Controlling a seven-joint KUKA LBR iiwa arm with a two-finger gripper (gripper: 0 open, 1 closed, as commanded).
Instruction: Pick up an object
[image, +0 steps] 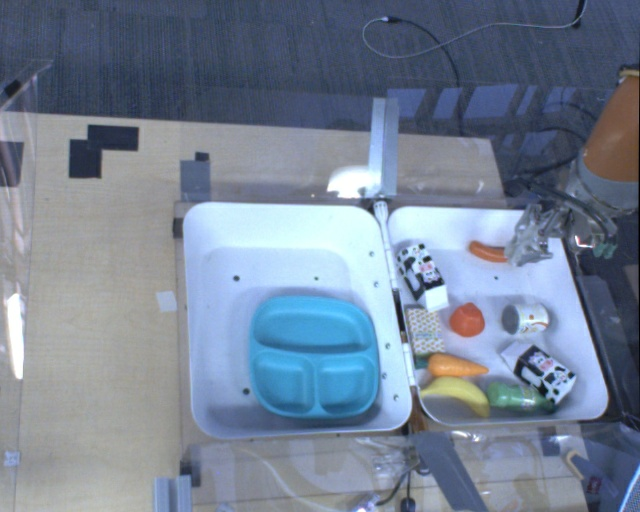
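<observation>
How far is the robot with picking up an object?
Done: the end effector has reached the right bin, beside the small orange piece. In hand: nothing visibly. Left: grasping and lifting one; the banana and orange ball lie untouched.

An orange sausage-shaped toy (488, 252) lies flat near the right bin's (590, 330) far wall, its right end just beside the gripper (530, 247).
</observation>
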